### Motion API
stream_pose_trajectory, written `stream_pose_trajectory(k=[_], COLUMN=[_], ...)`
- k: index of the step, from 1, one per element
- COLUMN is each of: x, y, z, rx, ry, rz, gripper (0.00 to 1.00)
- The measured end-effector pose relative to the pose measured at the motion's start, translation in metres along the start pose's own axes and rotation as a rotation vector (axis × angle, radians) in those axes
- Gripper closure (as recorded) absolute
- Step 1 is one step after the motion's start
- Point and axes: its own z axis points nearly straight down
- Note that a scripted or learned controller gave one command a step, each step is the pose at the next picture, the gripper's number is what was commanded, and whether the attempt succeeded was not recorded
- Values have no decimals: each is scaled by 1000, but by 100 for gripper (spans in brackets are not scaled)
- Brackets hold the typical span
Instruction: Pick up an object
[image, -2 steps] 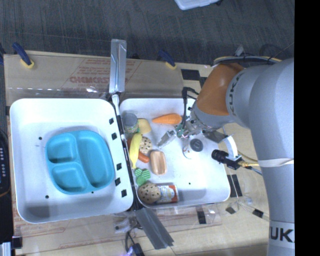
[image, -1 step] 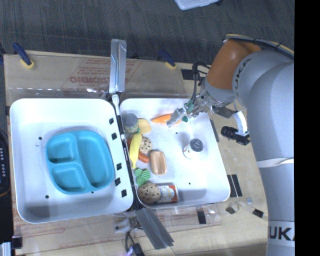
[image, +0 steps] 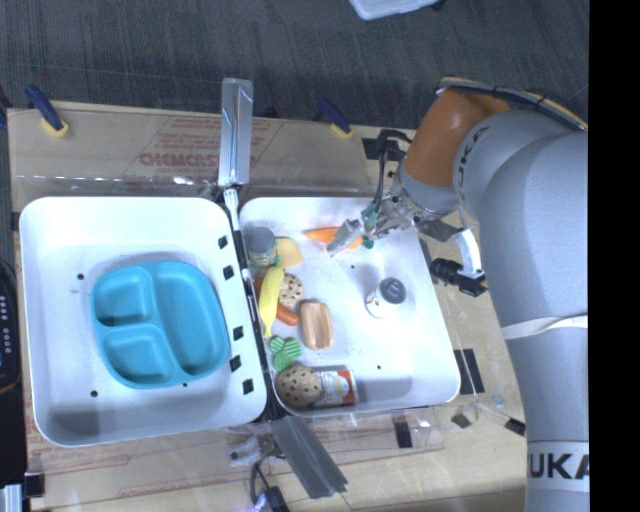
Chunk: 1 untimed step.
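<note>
The grey arm (image: 520, 250) enters from three o'clock, its orange band (image: 440, 140) sitting over the far right corner of the right bin (image: 420, 350), and the wrist angles down and toward nine o'clock so that the gripper (image: 352, 238) hangs low over the bin's back edge. Its tip is at or just beside a small orange carrot-like piece (image: 322, 236) lying near the twelve o'clock rim; whether the fingers are spread or pressed together cannot be told, and nothing is clearly seen between them. Most objects crowd the nine o'clock wall of this bin: a grey can (image: 260, 243), a banana (image: 270, 292), a cookie (image: 291, 290), a tan bread-like block (image: 316, 325), a green toy (image: 285, 351), and toward six o'clock a second cookie (image: 295, 383) beside a red can (image: 335, 386) on its side. A small grey and white round item (image: 385, 295) sits alone near the centre, with bare white floor around it toward three and five o'clock. The left bin (image: 50, 300) holds a blue divided tray (image: 160, 322).
</note>
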Motion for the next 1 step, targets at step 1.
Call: stream_pose_trajectory(k=[1], x=[-3], y=[1], z=[-13], rx=[-1], ry=[-9], rz=[-6], gripper=[100])
